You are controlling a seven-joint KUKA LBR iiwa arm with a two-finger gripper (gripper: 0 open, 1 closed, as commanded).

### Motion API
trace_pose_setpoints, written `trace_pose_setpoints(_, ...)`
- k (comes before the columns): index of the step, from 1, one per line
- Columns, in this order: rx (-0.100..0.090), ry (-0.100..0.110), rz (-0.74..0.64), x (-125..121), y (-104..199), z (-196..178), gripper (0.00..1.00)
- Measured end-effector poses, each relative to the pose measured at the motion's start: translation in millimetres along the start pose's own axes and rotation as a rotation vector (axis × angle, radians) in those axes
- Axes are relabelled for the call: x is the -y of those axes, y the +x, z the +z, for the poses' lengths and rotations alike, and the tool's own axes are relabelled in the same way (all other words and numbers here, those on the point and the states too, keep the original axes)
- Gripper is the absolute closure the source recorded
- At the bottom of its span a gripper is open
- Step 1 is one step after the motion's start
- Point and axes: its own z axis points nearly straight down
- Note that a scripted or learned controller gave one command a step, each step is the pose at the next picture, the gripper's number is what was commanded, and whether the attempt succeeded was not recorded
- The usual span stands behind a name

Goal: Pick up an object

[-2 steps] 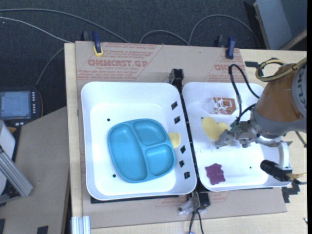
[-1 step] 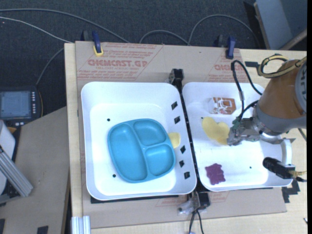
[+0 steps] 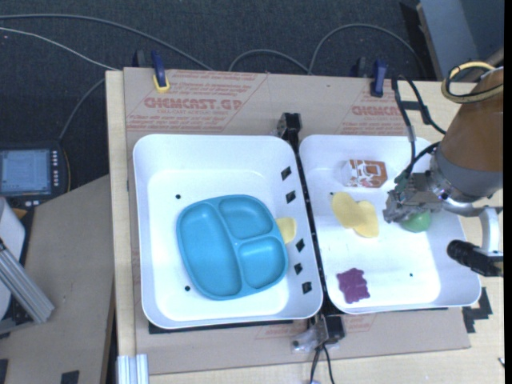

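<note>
My gripper (image 3: pixel 408 208) hangs low over the right bin (image 3: pixel 384 282), at its right side, directly over a green round object (image 3: pixel 417 221) that peeks out beneath it. Just left of the gripper lies a pale yellow soft piece (image 3: pixel 356 214). A small brown and white packet (image 3: pixel 366 172) lies at the back of that bin, and a purple lumpy item (image 3: pixel 353 284) sits near its front edge. The view does not show the green object between the fingers.
The left bin (image 3: pixel 160 174) holds a blue divided plate (image 3: pixel 231 245) with a small yellow item (image 3: pixel 287 229) at its right rim. A black divider with clips (image 3: pixel 297 206) runs between the bins. Cables cross the bench behind the right bin.
</note>
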Motion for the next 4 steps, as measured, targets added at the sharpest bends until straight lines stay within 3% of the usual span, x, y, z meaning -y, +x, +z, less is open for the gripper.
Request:
trace_pose_setpoints(1, 0.0, 0.0, 0.0, -2, 0, -50, 1.0)
trace_pose_setpoints(4, -0.004, 0.004, -0.004, -53, 147, -59, 1.0)
